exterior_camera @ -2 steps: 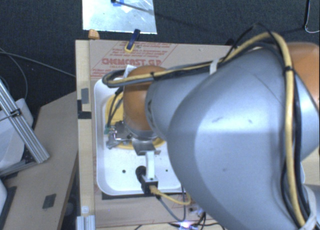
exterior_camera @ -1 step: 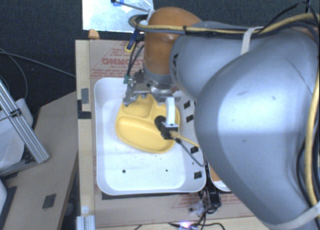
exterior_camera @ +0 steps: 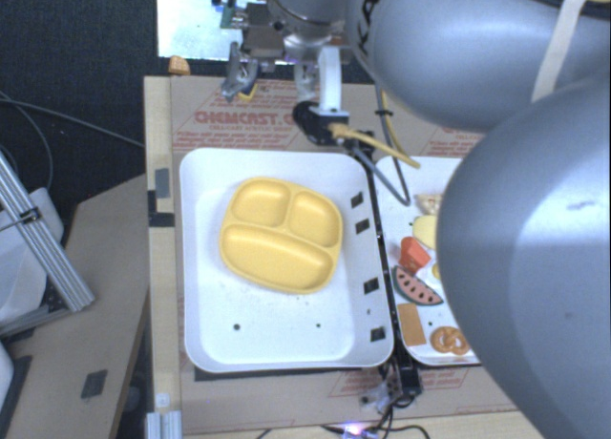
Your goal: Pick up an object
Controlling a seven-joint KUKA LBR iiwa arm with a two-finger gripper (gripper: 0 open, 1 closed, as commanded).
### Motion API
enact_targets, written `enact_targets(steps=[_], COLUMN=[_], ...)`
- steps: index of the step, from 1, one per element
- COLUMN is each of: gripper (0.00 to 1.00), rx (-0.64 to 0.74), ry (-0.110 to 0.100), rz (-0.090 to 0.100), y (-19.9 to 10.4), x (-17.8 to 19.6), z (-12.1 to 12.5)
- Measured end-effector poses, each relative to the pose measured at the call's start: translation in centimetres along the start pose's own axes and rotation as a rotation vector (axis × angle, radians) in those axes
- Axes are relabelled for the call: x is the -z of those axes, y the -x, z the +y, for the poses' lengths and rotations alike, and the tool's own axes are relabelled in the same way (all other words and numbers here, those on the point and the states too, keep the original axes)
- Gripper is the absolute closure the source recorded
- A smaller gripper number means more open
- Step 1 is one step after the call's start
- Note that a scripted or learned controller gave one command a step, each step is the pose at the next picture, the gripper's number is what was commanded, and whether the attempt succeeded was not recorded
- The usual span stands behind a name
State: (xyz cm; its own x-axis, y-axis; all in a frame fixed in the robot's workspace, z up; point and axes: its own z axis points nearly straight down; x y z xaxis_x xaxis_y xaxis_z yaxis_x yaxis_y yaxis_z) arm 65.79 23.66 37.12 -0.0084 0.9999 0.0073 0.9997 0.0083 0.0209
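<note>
now gripper (exterior_camera: pixel 277 79) hovering beyond left bin (exterior_camera: pixel 205 332), looking open, holding nothing. yellow tray (exterior_camera: pixel 282 234) lying in left bin; toy food (exterior_camera: pixel 418 270) in right bin. advice: descending squarely over tray rim before closing.

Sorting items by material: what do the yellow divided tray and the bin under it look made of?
The yellow divided tray looks like molded plastic, smooth and matte, with rounded compartment edges. The white bin looks like thin, slightly glossy plastic; I can't be certain.
</note>
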Motion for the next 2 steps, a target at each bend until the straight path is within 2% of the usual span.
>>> enact_targets(steps=[1, 2], gripper=[0.00, 0.00], rx=[-0.008, -0.001], ry=[-0.032, -0.002], rz=[-0.010, 0.001], y=[0.4, 0.1], x=[-15.8, 5.6], z=[-0.8, -4.2])
